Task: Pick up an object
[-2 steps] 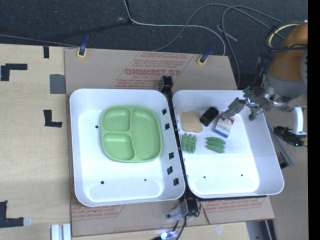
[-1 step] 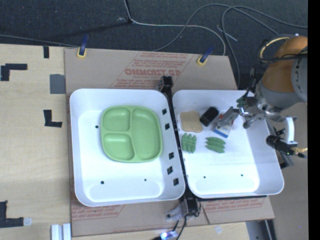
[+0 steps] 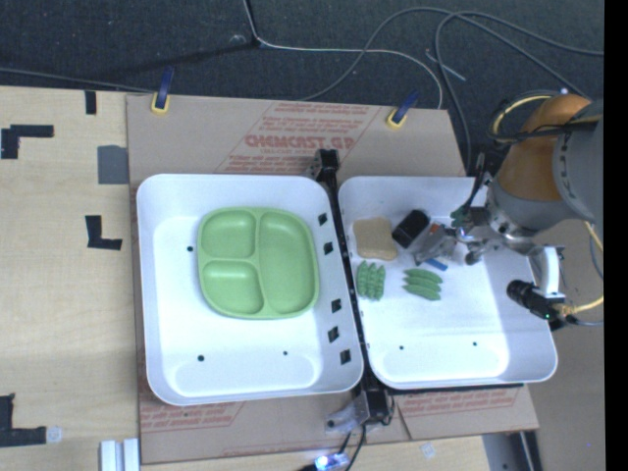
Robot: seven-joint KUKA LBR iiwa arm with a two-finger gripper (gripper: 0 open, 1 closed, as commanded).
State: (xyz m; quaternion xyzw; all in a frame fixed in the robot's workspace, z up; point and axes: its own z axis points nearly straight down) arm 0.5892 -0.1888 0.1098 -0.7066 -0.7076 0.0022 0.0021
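In the right bin point(image 3: 491, 361) lie a tan flat block point(image 3: 374, 238), a small black object point(image 3: 409, 228), a ribbed green piece point(image 3: 371, 281) and a green pea pod point(image 3: 423, 283). My gripper point(image 3: 432, 250) reaches in from the right and hangs low over the bin's upper middle. It is just right of the black object and above the pea pod. A small blue item point(image 3: 440, 262) peeks out under the gripper's tip. I see nothing clearly held.
The left bin point(image 3: 167, 292) holds a green divided plate point(image 3: 259, 262). A black clip rail point(image 3: 338, 263) runs between the bins. Cables point(image 3: 392, 37) lie on the dark surface behind. The arm's body point(image 3: 535, 180) covers the right bin's upper right corner.
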